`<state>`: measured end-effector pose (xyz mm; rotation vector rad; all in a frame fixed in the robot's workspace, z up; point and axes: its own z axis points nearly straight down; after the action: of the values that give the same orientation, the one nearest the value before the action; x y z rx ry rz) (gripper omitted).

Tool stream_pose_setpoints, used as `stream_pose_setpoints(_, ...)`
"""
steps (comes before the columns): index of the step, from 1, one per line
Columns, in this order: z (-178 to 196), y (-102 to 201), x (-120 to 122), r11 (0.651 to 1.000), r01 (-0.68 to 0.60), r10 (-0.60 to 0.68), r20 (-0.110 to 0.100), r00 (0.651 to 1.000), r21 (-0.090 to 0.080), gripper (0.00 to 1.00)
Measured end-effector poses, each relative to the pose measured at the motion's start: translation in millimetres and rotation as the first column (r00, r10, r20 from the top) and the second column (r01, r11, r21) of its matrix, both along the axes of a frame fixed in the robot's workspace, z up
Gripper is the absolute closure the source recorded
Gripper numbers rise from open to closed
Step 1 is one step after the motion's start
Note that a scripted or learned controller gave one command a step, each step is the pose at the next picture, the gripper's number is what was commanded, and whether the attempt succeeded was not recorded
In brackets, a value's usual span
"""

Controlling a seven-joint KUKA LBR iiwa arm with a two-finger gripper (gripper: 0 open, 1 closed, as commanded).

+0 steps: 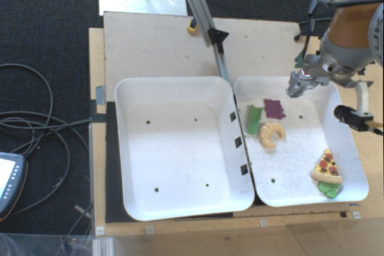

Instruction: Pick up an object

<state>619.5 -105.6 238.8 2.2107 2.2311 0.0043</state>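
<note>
The right bin holds a green stick-shaped piece, a purple lumpy piece, a tan croissant, a pizza slice and a small green piece under the slice. My gripper hangs over the bin's far edge, up and to the right of the purple piece, apart from all the objects. Nothing shows between its tips.
The left bin lies beside the right one, with a divider of black clips between them. A slanted metal pole crosses the bench behind the bins. Cables and a handheld pendant lie on the floor at left.
</note>
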Motion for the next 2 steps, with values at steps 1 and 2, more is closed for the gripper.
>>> stream_pose_setpoints(1,-7.0,46.3,1.7,1.0,0.0,0.0,-0.001,1.0,0.0,1.0)
stream_pose_setpoints(2,1.0,107.6,6.9,1.0,-0.002,0.002,0.0,1.0,0.002,1.0)
